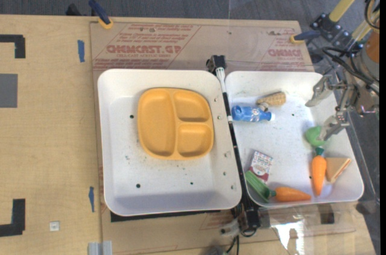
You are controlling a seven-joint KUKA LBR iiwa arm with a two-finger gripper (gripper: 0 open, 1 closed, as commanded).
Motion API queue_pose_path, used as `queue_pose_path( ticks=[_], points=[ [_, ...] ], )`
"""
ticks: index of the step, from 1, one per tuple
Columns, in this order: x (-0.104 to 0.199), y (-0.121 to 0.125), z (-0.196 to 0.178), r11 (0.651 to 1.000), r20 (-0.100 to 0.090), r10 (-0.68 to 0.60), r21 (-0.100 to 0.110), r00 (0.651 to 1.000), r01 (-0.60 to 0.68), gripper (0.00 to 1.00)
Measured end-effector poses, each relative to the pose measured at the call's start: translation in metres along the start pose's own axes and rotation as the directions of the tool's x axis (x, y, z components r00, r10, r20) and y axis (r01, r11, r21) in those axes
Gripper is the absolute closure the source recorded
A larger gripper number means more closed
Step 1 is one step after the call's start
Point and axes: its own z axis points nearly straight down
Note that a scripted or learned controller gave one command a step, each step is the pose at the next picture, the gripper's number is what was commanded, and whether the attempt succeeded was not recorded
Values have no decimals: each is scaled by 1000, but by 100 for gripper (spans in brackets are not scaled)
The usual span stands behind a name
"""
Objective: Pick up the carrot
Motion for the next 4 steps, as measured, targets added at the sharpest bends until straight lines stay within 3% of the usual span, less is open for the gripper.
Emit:
queue_pose_path(
  ticks=[1,2,3,4],
  points=[
    [43,-31,87,996,-11,-91,-4,996,91,0],
    [58,2,154,997,5,-73,2,997,73,0],
    [42,-61,162,983,9,-186,3,983,186,0],
    [52,-24,161,911,7,-412,6,911,412,0]
  ],
)
